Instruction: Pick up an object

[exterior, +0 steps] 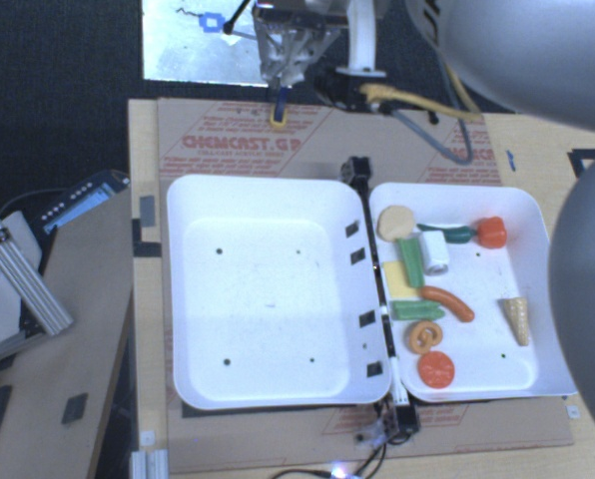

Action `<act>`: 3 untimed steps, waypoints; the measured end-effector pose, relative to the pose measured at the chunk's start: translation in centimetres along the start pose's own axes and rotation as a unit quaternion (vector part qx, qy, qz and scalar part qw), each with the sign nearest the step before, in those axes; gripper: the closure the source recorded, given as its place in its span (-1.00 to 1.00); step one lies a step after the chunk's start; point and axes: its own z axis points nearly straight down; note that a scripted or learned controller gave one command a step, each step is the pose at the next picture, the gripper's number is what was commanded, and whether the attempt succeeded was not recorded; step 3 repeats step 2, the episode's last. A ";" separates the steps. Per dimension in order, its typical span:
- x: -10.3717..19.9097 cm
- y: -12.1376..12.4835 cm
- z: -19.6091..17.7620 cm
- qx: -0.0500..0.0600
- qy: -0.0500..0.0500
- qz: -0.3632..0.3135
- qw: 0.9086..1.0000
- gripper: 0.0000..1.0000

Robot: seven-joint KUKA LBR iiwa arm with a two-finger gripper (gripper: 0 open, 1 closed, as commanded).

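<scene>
Left bin (193,297) bare white. End effector (280,88) hangs above the table beyond the bins; grip state: cannot tell. Right bin (537,297) holds toy food: sausage (447,302), tomato (436,369), cone (517,319). Step: approach not yet begun, I judge. Next: swing right, descend on one piece.

A single camera hangs fixed above the table (148,168), looking down at a slant. It takes in both white bins, the left bin (263,287) and the right bin (522,267), from fairly near, with the arm (507,28) looming in close from the right.
</scene>
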 end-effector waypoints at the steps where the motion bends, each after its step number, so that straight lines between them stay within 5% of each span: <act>1: 0.1 2.3 0.8 0.001 0.000 0.000 1.000 1.00; 2: 0.1 2.1 10.9 0.005 -0.001 0.000 1.000 1.00; 3: 0.1 2.1 10.9 0.005 -0.001 0.000 1.000 1.00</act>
